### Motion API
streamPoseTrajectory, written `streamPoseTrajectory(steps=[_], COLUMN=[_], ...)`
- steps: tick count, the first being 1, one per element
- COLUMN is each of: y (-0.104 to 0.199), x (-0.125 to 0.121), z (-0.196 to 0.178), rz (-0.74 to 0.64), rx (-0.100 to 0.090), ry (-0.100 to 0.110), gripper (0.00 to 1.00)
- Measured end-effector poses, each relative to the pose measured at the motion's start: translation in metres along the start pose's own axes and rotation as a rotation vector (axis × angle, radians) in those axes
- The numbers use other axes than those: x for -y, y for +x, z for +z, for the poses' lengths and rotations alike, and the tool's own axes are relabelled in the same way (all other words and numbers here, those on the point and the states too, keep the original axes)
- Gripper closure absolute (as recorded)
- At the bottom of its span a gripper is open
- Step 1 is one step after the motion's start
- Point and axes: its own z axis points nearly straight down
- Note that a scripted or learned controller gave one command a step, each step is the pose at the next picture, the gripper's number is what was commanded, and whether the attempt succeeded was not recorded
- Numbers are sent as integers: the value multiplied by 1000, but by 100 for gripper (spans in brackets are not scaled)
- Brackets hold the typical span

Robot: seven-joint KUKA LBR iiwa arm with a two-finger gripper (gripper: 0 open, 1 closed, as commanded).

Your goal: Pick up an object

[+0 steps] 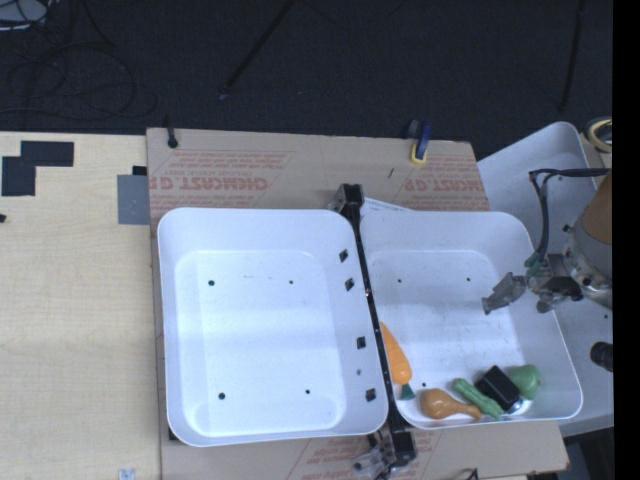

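My gripper (522, 298) hangs over the right side of the right bin (450, 233), reaching in from the right with its fingers spread and nothing between them. Several objects lie along this bin's front edge, well below the gripper in the view. An orange carrot-shaped piece (397, 358) rests against the divider. A tan gourd-shaped piece (446, 403) lies in the front. A green elongated piece (476, 395), a black block (497, 386) and a green rounded piece (525, 377) are clustered in the front right corner.
The left bin (170, 268) sits beside the right one, joined by a black clamp strip (362, 298). Both stand on a cardboard sheet (300, 173). Cables (545, 208) hang near the arm at the right.
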Motion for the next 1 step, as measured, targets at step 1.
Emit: streamPoseTrajectory(steps=[1], y=[17], x=[-88], z=[88], rz=[0], rx=[2], ry=[-1], gripper=[0])
